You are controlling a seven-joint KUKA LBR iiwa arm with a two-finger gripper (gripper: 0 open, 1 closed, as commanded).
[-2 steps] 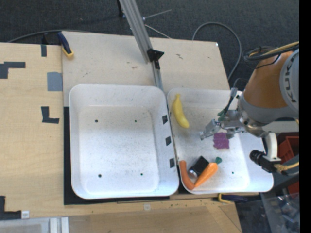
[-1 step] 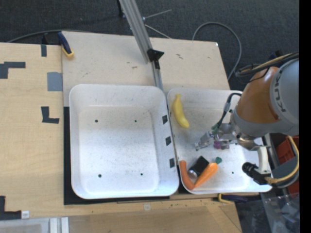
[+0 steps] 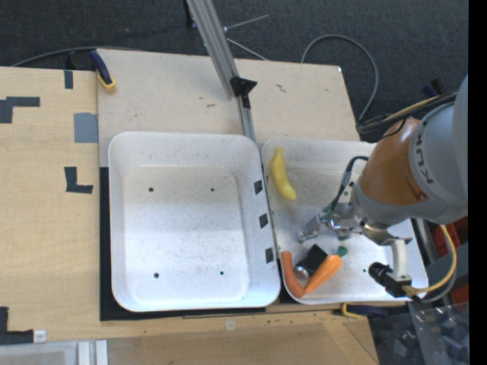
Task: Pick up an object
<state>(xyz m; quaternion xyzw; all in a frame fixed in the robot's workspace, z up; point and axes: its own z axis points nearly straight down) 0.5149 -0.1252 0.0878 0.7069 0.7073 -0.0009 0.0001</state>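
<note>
Three objects lie in the right bin (image 3: 304, 152), namely banana (image 3: 282, 176), carrot (image 3: 323, 273) and black block (image 3: 311, 261); gripper (image 3: 319, 227) state indeterminate, so you centre it over one before descending.

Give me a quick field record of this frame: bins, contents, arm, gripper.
left bin: white, shallow, speckled floor
right bin: white, holds the objects
banana: yellow, upper left of right bin
carrots: two orange pieces, lower left corner of right bin
black block: between the carrots
arm: reaching in from the right, over right bin
gripper: low over right bin, above the carrots; nothing seen held
clamp: blue and yellow, on bench top left
</note>
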